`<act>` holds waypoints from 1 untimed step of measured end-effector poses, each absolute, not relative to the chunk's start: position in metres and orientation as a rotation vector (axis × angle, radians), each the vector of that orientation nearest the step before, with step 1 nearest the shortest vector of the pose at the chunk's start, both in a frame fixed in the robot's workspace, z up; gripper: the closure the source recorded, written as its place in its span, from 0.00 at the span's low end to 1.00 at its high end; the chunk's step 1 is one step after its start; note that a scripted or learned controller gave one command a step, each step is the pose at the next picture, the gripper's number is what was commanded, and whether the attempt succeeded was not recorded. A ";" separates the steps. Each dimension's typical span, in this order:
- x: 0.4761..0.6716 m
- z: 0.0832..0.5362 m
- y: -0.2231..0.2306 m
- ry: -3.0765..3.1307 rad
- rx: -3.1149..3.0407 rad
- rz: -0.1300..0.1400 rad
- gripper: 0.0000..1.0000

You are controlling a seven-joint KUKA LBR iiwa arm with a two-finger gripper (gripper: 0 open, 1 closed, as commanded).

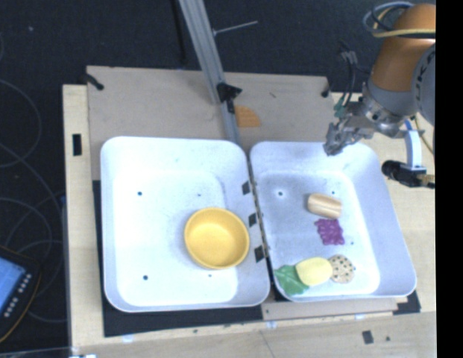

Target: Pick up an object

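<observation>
Fingers (334,145) over far rim of right bin (388,222); can't tell if they're parted or closed. Nearest: green piece (288,277), yellow lump (314,271), cookie (341,268). Then purple cluster (330,232), tan roll (324,204). Yellow bowl (216,238) in left bin (142,200).

pale wooden bench (306,338), dark floor (37,28)
</observation>
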State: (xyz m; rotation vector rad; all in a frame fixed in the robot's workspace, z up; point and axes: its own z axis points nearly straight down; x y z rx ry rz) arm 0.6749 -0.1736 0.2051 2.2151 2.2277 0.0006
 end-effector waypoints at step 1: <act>0.676 0.222 -0.124 2.229 2.214 0.005 1.00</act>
